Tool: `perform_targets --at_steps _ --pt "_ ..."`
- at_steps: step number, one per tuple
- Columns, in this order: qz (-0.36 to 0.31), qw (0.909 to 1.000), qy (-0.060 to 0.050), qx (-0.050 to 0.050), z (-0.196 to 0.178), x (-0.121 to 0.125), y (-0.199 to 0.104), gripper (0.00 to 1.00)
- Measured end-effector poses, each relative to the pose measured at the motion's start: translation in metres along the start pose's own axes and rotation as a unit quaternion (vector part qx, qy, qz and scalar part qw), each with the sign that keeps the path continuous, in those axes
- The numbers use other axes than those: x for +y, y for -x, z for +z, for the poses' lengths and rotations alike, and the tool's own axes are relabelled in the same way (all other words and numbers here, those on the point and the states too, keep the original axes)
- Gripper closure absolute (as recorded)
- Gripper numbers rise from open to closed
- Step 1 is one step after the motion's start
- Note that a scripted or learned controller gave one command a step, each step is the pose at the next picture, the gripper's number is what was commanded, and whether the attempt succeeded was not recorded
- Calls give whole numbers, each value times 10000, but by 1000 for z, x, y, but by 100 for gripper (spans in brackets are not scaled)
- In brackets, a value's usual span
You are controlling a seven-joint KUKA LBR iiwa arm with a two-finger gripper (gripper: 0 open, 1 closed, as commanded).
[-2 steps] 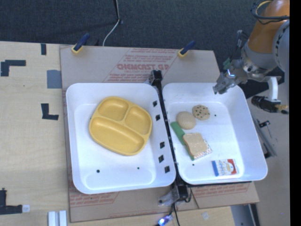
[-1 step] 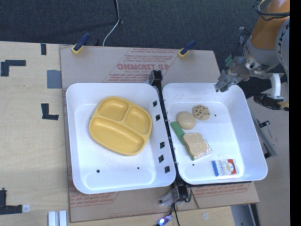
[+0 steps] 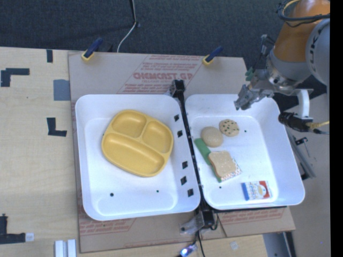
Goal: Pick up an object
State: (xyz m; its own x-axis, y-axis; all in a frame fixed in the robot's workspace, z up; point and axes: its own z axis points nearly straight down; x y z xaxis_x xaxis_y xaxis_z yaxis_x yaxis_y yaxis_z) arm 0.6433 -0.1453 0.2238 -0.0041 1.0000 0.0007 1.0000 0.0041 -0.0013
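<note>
The tool [image 3: 242, 104] is seen above the far right corner of the right bin [image 3: 278, 193], near its rim, with nothing visibly between it and the bin floor; whether it is released or clenched cannot be told at this angle.

Candidate objects are gathered in that bin. A chocolate-chip cookie [image 3: 229, 127] lies closest to the tool, just beside a pale round bun [image 3: 211, 137]. A slice of bread [image 3: 224, 165] rests nearer the front, partly over a green strip [image 3: 202, 150], and a small blue-and-red packet [image 3: 255, 190] lies apart by the front wall. A yellow divided plate [image 3: 138, 142] is set in the left bin [image 3: 88, 197].

The cookie is judged light, stiff and flat, so it is best taken across its edges. The bun is probably easier, being thicker.
</note>
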Motion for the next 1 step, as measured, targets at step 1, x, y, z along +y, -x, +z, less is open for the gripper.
perform_targets --at_steps 1 --pt "-7 10000 -1 4 -6 -11 -47 100"
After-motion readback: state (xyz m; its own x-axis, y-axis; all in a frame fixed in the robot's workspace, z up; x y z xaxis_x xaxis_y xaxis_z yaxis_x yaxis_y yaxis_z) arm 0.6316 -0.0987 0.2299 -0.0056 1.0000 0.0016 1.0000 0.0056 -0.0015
